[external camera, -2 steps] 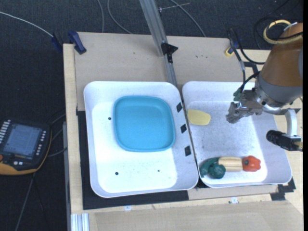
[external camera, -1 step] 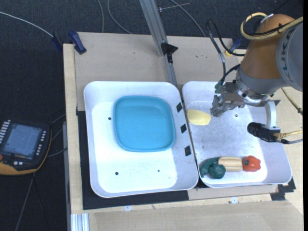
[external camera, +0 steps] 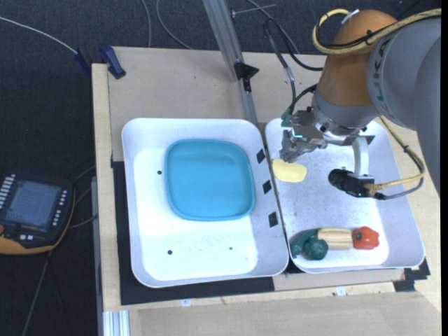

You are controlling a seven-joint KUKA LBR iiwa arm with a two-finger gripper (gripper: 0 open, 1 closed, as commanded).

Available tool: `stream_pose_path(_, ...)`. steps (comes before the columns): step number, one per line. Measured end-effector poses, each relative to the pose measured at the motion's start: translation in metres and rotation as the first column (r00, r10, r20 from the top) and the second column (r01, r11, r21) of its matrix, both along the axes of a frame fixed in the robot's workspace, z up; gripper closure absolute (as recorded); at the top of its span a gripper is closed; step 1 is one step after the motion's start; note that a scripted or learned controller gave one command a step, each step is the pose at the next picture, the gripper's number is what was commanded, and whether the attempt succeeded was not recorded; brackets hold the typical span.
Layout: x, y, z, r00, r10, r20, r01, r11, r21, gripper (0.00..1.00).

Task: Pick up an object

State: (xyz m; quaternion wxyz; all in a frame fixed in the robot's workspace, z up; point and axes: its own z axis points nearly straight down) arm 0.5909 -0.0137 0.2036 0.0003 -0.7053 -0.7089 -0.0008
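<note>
Camera view is showing the gripper (external camera: 292, 150) hovering just above the yellow object (external camera: 290, 171) in the right bin (external camera: 402, 208); finger state cannot be told. Descending squarely over it is advised.

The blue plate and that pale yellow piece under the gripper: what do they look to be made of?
The blue plate looks like moulded plastic, semi-matte: even colour, soft rounded rim, only faint sheen. The pale yellow piece seems to be smooth plastic or rubber, perhaps toy food; its surface is uniform and slightly glossy, but it is too small to say more. It lies in the right bin, just below the gripper.
</note>
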Motion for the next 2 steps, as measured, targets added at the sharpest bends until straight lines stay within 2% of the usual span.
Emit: stream_pose_path(2, 0.044, 0.095, 0.039, 1.0, -0.001, 0.001, 0.001, 1.0, 0.0, 1.0)
